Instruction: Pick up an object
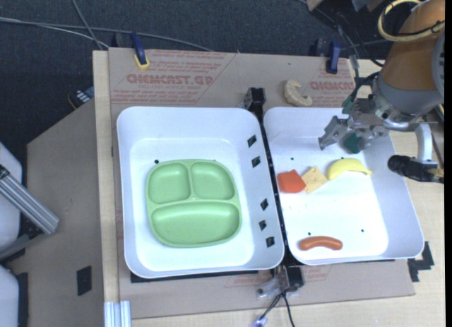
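The right bin holds a yellow banana, a pale yellow cheese wedge, a red-orange block and an orange sausage near its front edge. My gripper hangs over the back right part of that bin, just behind the banana and apart from it. Its fingers spread apart with nothing between them.
The left bin carries a green divided plate. A beige chunk lies on the cardboard behind the right bin. Blue clamps hold the board's back edge. The arm comes in from the right.
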`<state>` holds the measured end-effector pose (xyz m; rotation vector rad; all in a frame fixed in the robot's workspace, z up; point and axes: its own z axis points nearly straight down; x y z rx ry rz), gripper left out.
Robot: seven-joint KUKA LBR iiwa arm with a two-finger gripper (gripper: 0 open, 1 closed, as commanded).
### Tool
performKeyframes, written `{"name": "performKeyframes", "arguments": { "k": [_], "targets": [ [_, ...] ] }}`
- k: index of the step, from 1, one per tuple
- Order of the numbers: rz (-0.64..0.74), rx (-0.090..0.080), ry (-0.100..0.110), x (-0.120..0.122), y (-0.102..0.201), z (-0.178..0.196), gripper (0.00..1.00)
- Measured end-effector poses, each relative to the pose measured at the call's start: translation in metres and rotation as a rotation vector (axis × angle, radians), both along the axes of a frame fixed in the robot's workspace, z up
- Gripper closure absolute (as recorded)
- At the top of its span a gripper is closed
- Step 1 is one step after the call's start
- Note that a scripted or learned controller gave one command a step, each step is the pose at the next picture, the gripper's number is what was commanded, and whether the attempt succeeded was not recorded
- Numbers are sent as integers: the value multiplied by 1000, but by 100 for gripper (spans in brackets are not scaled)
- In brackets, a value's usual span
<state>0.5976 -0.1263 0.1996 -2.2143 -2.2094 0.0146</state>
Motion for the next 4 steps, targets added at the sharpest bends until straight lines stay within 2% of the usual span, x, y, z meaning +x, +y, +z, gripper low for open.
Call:
{"name": "performKeyframes", "arguments": {
  "k": [1,3,4],
  "targets": [
    [3,-2,-15,3,0,9,0],
    [2,-1,-10,0,17,-108,0],
    [2,-1,-13,0,17,-115,0]
  ]
}}
